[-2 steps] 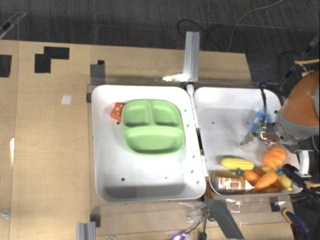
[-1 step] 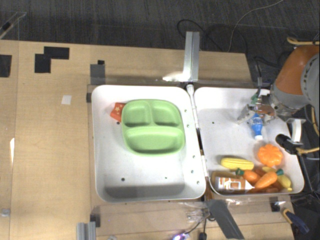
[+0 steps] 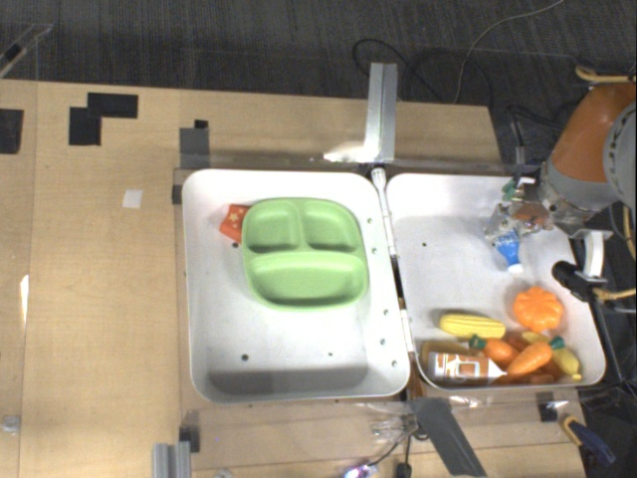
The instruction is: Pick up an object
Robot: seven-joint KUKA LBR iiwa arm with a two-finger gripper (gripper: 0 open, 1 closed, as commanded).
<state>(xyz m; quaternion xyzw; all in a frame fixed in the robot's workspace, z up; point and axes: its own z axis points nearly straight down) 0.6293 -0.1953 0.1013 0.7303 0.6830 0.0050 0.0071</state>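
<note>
My gripper (image 3: 510, 223) hangs over the upper right part of the right bin (image 3: 438, 257), reaching in from the grey arm with its orange band (image 3: 585, 135). A small blue and white object (image 3: 510, 253) lies right at the gripper's tip, touching or nearly touching it; whether it is gripped is unclear. Along the bin's near side sit an orange pumpkin (image 3: 538, 309), a yellow corn cob (image 3: 472, 325), orange carrots (image 3: 528, 358) and a brown packet with a white label (image 3: 459, 367).
The left bin (image 3: 219, 347) holds a green divided plate (image 3: 304, 250) with a red-orange piece (image 3: 233, 223) poking out at its left edge. A metal post (image 3: 382, 113) stands behind the seam between the bins. Bare white floor spans the right bin's middle.
</note>
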